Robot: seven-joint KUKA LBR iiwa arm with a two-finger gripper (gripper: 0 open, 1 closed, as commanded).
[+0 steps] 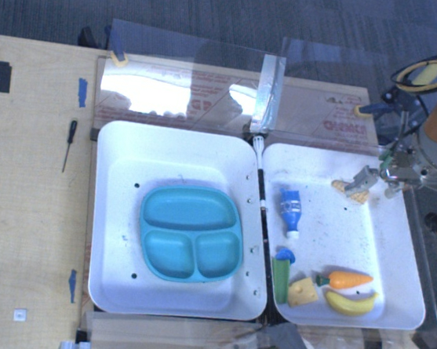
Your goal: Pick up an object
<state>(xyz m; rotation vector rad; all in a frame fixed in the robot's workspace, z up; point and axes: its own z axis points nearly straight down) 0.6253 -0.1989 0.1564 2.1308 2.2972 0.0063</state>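
Observation:
My gripper [368,179] reaches in from the right and hangs over the far right part of the right bin [398,255]. A small tan object [356,194] lies just under and in front of its tip; I cannot see whether it is touched. A blue and white tube [291,210] lies near the bin's left wall. Along the near side sit a green marker with a blue cap [280,274], a yellow chunk [303,291], an orange carrot [348,280] and a yellow banana [350,303].
The left bin [117,165] holds a blue divided plate [191,233]. A clear plastic panel [213,90] stands behind both bins. Yellow and black cables [425,70] loop above the arm at the upper right. A screwdriver [69,143] lies on the bench at the left.

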